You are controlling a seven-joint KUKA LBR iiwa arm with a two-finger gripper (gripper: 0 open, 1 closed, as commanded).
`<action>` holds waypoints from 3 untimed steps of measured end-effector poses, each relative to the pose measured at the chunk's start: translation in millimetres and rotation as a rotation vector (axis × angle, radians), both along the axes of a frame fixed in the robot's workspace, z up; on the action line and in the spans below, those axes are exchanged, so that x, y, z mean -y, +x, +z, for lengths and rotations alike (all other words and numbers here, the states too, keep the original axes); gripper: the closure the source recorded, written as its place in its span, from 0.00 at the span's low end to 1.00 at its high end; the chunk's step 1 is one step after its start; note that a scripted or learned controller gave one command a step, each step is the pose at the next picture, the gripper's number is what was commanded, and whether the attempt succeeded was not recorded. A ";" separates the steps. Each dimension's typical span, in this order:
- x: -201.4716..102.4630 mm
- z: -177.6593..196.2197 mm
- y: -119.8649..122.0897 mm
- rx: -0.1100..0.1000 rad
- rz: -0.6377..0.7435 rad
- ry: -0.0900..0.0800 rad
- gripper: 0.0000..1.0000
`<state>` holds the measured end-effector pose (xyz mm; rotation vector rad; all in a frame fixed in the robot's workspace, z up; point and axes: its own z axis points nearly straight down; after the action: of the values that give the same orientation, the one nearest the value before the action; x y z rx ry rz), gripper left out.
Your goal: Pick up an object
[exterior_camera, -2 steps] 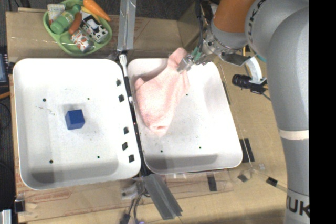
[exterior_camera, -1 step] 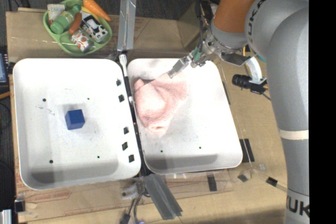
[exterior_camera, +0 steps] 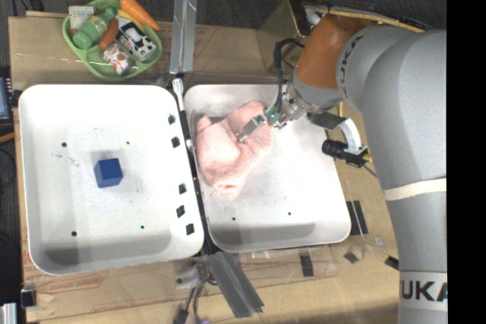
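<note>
Two bins sit side by side on the bench. A cube [exterior_camera: 108, 171] lies in the left bin [exterior_camera: 45, 239]. A cloth [exterior_camera: 228, 148] lies in the right bin [exterior_camera: 304, 216], the gripper [exterior_camera: 254, 129] on it. A bowl [exterior_camera: 83, 61] of toys stands behind the left bin.

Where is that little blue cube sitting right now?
The blue cube sits by itself in the left white bin, left of its middle, well away from the pink cloth and the gripper over in the right bin.

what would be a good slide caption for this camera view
KUKA arm's gripper reaches onto a crumpled pink cloth in the right bin; a blue cube sits in the left bin.
</note>
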<state>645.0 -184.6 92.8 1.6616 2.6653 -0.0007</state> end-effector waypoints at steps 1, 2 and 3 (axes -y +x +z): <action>-30.5 -0.4 -35.4 -0.002 0.080 0.001 0.00; -29.1 0.4 12.5 0.001 -0.249 0.000 0.00; -27.3 -0.9 -35.7 -0.003 -0.227 0.001 0.00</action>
<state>609.3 -157.3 91.9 1.9548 2.4624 -0.0025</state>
